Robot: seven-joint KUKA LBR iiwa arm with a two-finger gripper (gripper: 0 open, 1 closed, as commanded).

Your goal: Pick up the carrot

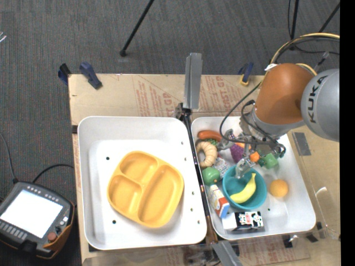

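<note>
Down in the right bin (302,204), the gripper (248,160) hangs low over the clutter, under the grey arm's orange band (283,96); its tip is tangled in cables and toys, and I cannot tell how it is set. A small orange piece (254,157) sits right at the tip, touching or just beside it (possibly the carrot's end, but too small to be sure). Just near of it stands a teal bowl (233,195) with a banana (244,191) inside. To the right lie a green toy (270,160) and, nearer, an orange fruit (278,188). To the left are a purple grape-like bunch (237,151), a beige ring (208,153), a green ball (210,174), and at the far left an orange-red elongated piece (209,134), the likelier carrot. A small carton (219,199) and a black-and-white box (248,220) lie at the near side. The left bin (91,148) holds a yellow divided plate (145,188).

Judging by its look, the carrot is a light, stiff, smooth plastic toy, liable to slip or roll; a grasp across its thicker middle seems best.
</note>
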